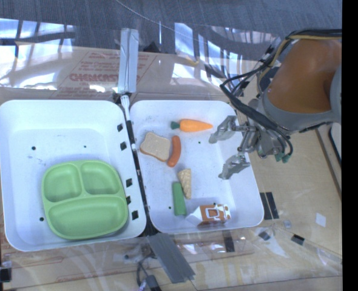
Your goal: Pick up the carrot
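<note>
The small orange toy carrot with a green top (193,125) lies at the upper middle of the right white bin (247,190). The metal two-finger gripper (227,148) hangs spread wide and empty at centre right of the frame, just right of the carrot.

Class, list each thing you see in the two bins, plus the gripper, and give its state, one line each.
carrot: lying flat, untouched
gripper: open, beside the carrot, holding nothing
bread slice: flat, touching sausage
sausage: lying flat
green divided plate: upright in left bin
small carton: on its side
</note>
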